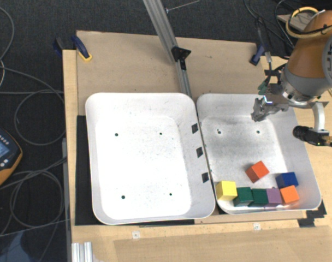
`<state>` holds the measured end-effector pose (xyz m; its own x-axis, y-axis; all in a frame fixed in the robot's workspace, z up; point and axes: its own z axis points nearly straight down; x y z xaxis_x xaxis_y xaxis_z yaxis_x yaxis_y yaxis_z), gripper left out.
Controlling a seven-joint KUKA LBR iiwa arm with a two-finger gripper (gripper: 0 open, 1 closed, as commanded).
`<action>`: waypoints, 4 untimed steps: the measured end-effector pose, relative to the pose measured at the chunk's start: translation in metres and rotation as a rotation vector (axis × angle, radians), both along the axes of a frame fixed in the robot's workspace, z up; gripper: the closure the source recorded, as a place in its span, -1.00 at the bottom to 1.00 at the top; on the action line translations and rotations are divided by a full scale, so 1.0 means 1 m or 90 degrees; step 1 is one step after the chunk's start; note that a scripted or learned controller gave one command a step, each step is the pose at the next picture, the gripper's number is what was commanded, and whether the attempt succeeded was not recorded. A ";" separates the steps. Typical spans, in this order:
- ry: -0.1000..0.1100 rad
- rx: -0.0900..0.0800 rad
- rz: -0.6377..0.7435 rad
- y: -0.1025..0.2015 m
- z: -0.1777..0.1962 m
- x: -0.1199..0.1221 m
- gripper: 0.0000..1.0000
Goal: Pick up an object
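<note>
1. Up near the far edge of the right-hand shallow white plastic bin (pixel 297 152), the grey metal end effector (pixel 260 111) hangs at the end of the grey arm with its orange band (pixel 313 42); whether it is spread or pressed together I cannot tell, and nothing shows between its tips.
2. Just below the end effector lies bare, speckled bin floor with two small dark dots.
3. Farther toward the near side of that bin, well apart from the end effector, sits a tilted orange-red cube (pixel 258 171), standing alone.
4. Beyond it, along the bin's near wall, runs a row of small blocks: a yellow cube (pixel 227 189) at the end toward the other bin, then a dark green block (pixel 243 196), a second green block (pixel 259 196), a purple block (pixel 273 195) and an orange cube (pixel 289 194), each touching or just beside its neighbour.
5. A blue cube (pixel 286 179) sits just behind the orange cube, near the bin's outer wall.
6. Away from the arm's side of the end effector, the second shallow white bin (pixel 95 146) lies beside the first, with small black clips along the shared edge.
7. Both bins rest on the light wooden desk (pixel 128 64), where a slanted grey metal bar (pixel 166 31) crosses the far part and blue clamps grip the far corners.
8. Outside the desk, dark carpet carries loose black cables.
</note>
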<state>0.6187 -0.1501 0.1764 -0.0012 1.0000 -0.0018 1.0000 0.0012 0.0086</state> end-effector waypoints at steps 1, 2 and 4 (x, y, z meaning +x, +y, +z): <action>-0.001 0.000 0.001 0.003 0.065 0.000 1.00; 0.004 0.001 0.000 0.003 0.069 0.001 1.00; 0.005 0.003 0.004 0.103 0.083 -0.001 1.00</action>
